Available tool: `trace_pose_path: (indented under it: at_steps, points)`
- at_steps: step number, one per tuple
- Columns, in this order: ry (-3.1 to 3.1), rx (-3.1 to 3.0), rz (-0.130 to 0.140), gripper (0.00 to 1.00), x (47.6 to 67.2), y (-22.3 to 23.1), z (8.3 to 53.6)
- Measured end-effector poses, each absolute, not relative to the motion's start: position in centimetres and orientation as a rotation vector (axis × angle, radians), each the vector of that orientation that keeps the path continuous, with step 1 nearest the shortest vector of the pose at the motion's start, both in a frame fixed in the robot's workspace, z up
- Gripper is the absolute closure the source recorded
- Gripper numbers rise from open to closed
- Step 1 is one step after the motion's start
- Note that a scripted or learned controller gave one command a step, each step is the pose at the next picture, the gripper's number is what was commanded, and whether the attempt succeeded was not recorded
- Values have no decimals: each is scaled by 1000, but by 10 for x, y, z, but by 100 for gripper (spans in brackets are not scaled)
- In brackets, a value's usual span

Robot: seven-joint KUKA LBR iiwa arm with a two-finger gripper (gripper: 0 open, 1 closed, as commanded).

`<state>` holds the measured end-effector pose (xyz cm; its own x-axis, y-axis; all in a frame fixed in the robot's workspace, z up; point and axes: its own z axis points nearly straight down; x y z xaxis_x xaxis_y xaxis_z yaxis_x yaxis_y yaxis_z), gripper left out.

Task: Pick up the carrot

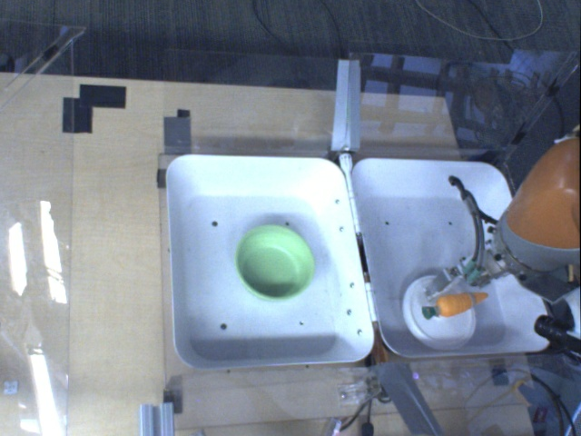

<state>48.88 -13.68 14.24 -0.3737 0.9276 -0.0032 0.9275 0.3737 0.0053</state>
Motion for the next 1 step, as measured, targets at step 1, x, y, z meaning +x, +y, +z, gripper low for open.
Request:
trace_pose_path:
  at_steps: [1]
  points:
    - [2480, 1904, 16, 0, 493, -124, 93]
